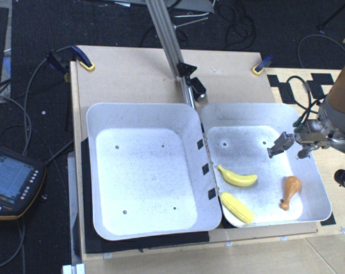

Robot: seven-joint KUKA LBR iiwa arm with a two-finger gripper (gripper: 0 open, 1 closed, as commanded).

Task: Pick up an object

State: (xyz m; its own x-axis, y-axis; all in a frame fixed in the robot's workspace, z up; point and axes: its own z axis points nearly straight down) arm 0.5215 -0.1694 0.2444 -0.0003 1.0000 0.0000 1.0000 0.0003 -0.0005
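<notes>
In the right bin [240, 131] lie a yellow banana [238, 177] near the left wall, a second yellow fruit-like piece [236, 208] at the front left corner, and an orange-brown drumstick [289, 191] near the front right. My gripper [291, 145] hangs over the bin's right side, above and behind the drumstick. Its two dark fingers are spread apart, with nothing between them.
The left bin [104, 153] sits beside the right one, sharing a raised middle wall. A slanted metal pole [167, 36] rises from behind the bins. Clamps mark the bench corners, and cables and a pendant [9, 181] lie on the floor at the left.
</notes>
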